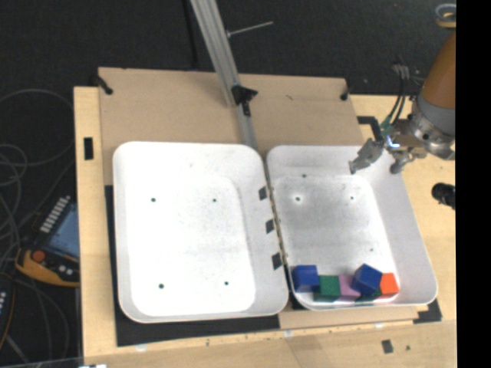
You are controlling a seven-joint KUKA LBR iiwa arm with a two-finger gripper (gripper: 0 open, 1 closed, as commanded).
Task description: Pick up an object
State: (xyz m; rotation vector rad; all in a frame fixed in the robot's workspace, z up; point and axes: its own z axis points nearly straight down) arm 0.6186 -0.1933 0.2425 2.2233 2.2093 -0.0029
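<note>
My gripper [380,158] hangs with jaws spread and nothing between them over the far right corner of the right bin [337,159], well apart from the blocks. To pick well I should cross to the near edge and drop on the blue block [305,276], which stands freest. The pink block [349,287] is half hidden among its neighbours.

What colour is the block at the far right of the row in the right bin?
Orange block, seen in the camera view.

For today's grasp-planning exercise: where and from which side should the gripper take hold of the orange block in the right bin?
Probably from above, across its near and far faces. The orange block sits by the bin wall with a blue block against its left, so those sides look crowded.
</note>
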